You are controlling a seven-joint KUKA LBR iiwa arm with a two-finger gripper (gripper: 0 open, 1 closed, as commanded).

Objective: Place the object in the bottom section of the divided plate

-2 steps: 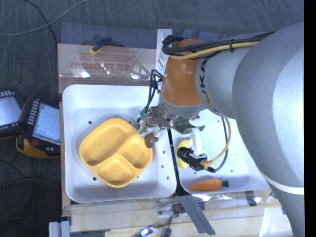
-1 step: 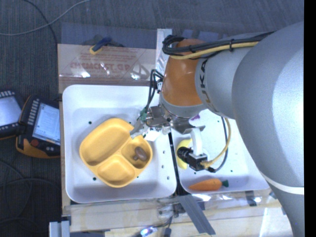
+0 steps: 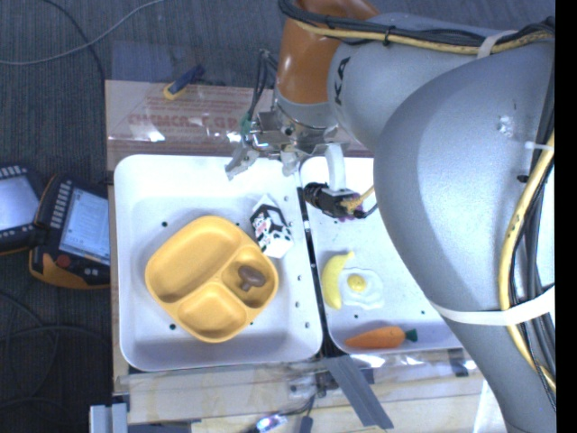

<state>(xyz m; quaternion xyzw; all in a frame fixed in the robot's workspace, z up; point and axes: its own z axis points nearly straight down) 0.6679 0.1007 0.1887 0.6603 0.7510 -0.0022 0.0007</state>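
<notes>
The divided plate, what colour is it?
Yellow; the divided plate shows best in the camera view.

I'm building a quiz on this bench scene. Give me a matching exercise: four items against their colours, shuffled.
Items:
1. divided plate
2. carrot
3. fried egg
4. small object on the plate

Colours:
A. orange
B. brown
C. yellow
D. white with a yellow centre

Pairs: 1-C, 2-A, 3-D, 4-B
</notes>
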